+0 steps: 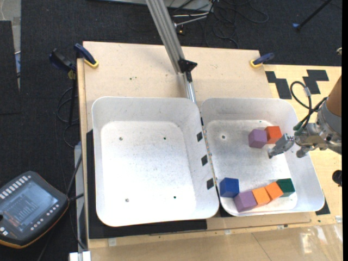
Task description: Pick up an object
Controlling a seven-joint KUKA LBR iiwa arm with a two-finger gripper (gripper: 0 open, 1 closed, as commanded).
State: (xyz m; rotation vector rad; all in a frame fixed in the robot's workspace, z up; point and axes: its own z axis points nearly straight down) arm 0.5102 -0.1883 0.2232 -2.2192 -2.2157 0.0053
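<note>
The right bin [217,118] holds several small blocks. A purple block [258,138] and an orange block [273,133] sit touching near its middle right. A blue block [229,187] lies at the front, and beside it a purple block [245,200], an orange block [262,194] and a green block [285,187] form a row along the front rim. My gripper [288,149] hangs over the bin's right side, just right of the upper purple and orange pair, open, with nothing between its fingers.
The left bin [103,113] lies beside the right one, with small black clips along the shared rim. A slanted metal pole [166,29] reaches in from the top. A teach pendant [27,205] rests at the lower left. Clamps mark the board's back corners.
</note>
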